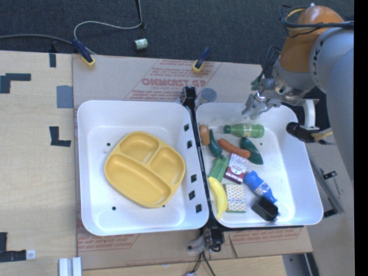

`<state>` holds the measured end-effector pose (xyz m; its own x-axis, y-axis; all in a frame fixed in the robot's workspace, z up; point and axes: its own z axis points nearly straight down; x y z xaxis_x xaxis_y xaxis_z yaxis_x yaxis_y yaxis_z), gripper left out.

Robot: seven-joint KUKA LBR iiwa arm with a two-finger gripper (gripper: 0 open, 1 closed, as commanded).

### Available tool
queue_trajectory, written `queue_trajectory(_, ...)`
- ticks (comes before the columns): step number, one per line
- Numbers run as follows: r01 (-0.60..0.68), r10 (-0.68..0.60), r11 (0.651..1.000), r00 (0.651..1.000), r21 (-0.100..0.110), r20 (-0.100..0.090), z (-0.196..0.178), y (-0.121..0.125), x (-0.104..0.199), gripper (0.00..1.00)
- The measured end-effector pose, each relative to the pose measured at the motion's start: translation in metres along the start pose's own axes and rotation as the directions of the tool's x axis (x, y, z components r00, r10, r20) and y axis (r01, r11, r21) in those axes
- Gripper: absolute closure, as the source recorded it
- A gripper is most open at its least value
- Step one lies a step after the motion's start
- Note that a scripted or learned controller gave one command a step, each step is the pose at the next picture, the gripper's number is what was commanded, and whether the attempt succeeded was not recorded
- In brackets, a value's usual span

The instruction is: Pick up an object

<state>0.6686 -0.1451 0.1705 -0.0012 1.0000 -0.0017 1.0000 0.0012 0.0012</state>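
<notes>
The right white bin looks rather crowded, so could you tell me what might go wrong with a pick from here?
1. The claw hangs above the green plastic bottle, which lies on its side and could roll away on contact.
2. The small items sit packed together: the orange toy carrot touches dark green pieces, so a grasp may catch two things or nudge neighbours.
3. The bottle lies near the right white bin's far wall, leaving little room.

1. Cardboard sheet (167,82) under the bins: red printed lettering, reading approximately "CHEMCAST GP"; the smaller red lines beneath are illegible.
2. Small cartons (236,168) in the right bin: printed faces, text too small to read.
</notes>
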Motion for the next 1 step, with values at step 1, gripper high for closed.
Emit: queue_trajectory(1, 0.001, -0.001, 1.000, 1.000, 0.002, -0.002, 0.0197, -0.0005, 0.0523, 1.00)
